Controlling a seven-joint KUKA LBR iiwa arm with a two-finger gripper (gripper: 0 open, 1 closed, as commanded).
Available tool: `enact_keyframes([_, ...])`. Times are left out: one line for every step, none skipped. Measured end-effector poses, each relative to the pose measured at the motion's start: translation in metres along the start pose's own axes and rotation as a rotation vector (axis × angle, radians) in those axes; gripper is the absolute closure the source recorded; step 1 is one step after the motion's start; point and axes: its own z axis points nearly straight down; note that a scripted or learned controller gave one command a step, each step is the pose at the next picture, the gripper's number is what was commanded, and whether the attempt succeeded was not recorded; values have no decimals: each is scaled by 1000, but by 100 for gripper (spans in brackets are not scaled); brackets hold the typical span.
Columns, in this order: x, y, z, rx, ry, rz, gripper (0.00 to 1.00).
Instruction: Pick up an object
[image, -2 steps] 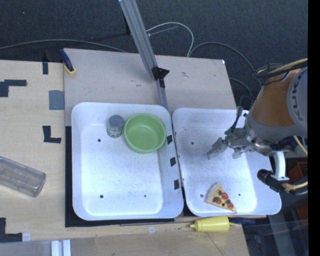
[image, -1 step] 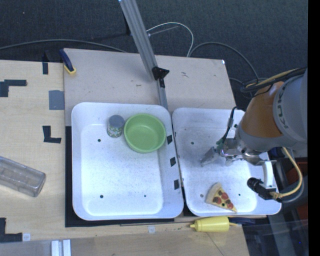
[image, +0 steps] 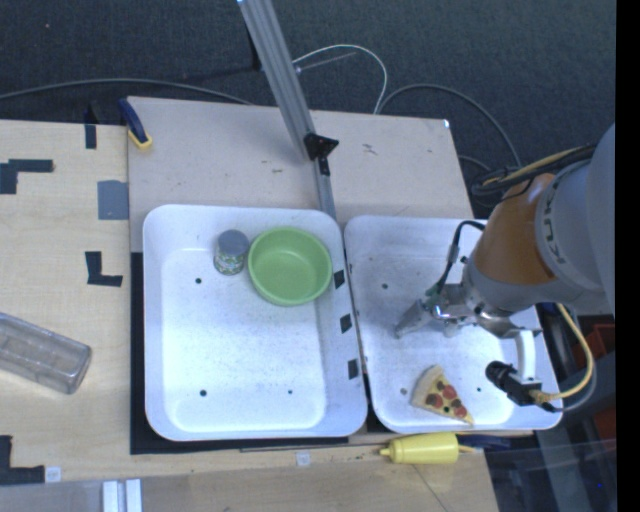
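White bin (image: 400, 250), pincer (image: 412, 322), labels unreadable

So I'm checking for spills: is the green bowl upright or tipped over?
Upright. The green bowl sits in the left bin with its open mouth facing up, its round rim and hollow inside both visible.

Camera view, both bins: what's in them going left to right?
Small grey-lidded can → green bowl, both in the left bin → tool → toy pizza slice, both in the right bin.
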Motion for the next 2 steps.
enact_keyframes([1, 0, -11, 1, 2, -1, 100])
enact_keyframes([-2, 9, -57, 2, 2, 0, 100])
